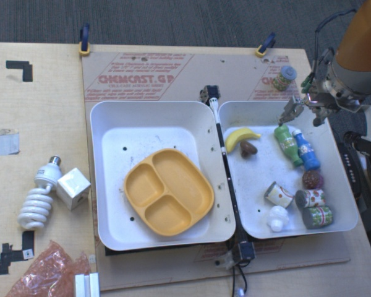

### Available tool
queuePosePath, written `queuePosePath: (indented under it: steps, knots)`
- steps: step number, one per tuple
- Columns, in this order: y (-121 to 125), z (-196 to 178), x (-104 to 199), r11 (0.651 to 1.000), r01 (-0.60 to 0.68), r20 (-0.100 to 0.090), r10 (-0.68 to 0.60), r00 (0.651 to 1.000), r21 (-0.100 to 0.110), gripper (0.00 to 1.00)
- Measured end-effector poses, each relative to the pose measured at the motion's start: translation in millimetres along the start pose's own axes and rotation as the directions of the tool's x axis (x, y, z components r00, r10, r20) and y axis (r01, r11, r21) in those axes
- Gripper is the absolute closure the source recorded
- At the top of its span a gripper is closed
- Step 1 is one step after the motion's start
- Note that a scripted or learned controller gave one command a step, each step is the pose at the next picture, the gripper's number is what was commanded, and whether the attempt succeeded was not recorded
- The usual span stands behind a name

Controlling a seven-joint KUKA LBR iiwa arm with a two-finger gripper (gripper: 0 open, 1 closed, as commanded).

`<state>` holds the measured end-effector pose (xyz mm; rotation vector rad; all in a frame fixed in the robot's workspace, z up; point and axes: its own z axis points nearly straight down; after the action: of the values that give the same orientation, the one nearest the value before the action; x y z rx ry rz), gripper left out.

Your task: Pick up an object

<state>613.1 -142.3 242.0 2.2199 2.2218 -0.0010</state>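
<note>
Front of right bin: a small can (pixel 316 216) lies on its side beside a white lump (pixel 276 219), with a second small can (pixel 311 198) and a little cup (pixel 277 194) just behind them, all close together.

Left bin: a yellow divided plate (pixel 167 192) lies tilted across the white bin (pixel 105 166), well apart from the arm.

Middle of right bin: a dark red ball (pixel 312 179) sits just in front of a blue bottle (pixel 306 151) and a green bottle (pixel 287 144), which lie side by side and touch.

Further left in right bin (pixel 247 228): a banana (pixel 240 137) with a small brown object (pixel 248 148) against it.

Gripper: the gripper (pixel 298 107) hangs over the far edge of the right bin, above the bottles' caps; I cannot tell whether it is spread or pressed together, and nothing shows between its tips.

Likely target: the green bottle, nearest below the gripper.

Doing it well: I judge the step is the approach. Come straight down and grip across the bottle's narrow width, not along its length. The blue bottle touching it leaves little room on that side, so the tips may nudge both.

Far table (pixel 173 73): a small jar (pixel 285 77) stands outside the bins.
</note>
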Motion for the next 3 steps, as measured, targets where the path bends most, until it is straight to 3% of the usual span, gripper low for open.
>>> queuePosePath:
  steps: [1, 2, 3]
  knots:
    - [35.1, 126.6, -50.0, 1.000, -0.002, 0.000, 0.002, 1.000, 0.000, 0.00]
    - [22.1, 132.1, -48.0, 1.000, -0.002, 0.000, 0.002, 1.000, 0.000, 0.00]
    - [24.1, 119.4, -48.9, 1.000, -0.001, 0.003, 0.001, 1.000, -0.008, 1.00]
